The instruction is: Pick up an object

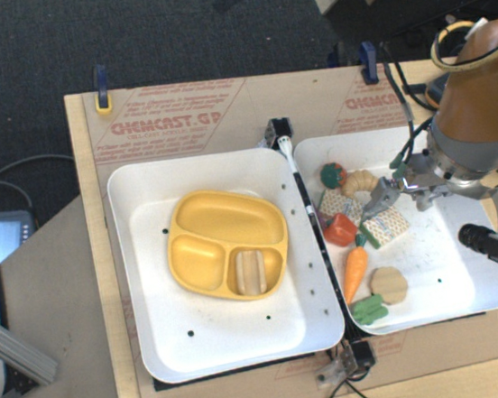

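The right bin [449, 267] holds several toy foods. An orange carrot [355, 271] lies by a red piece [339, 227], a round tan disc [389, 284] and a green piece [369, 311]. Further back are a red and green fruit [331, 174] and a pale lumpy piece [359, 183]. A speckled flat pad [391, 225] lies in the middle. My gripper [379, 202] reaches in from the right and hangs low right over the pad's back edge, hiding part of it.
The left bin [140, 199] holds a yellow divided plate [227, 237] with a beige piece [249, 271] in its small front compartment. A black rod [304, 204] runs along the rims between the bins. A black part [487, 244] sticks out over the right bin's right side.
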